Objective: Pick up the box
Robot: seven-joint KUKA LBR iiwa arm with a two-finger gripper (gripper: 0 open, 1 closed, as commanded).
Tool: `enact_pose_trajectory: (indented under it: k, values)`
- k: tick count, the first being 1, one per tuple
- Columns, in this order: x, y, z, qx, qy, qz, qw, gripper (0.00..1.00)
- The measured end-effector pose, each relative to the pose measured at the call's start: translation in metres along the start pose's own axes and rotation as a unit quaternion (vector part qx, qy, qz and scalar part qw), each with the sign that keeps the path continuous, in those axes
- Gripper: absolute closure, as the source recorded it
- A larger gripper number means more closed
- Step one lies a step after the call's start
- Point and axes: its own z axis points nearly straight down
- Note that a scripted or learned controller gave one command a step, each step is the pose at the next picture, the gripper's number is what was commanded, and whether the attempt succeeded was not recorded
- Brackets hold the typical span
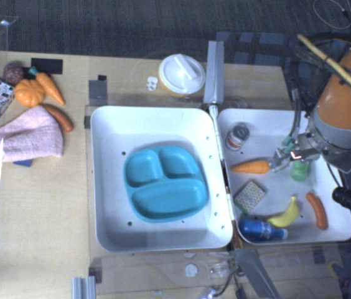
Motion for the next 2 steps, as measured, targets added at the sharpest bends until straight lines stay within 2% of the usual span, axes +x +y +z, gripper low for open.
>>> enact_pose_trajectory:
  k: [1, 2]
  values:
    - [0.000, 0.000, 0.000, 0.000, 0.000, 0.000, 1.0000, 0.00]
    - [-0.012, -0.029, 0.094, 0.001, 0.001, -0.015, 0.9999, 0.00]
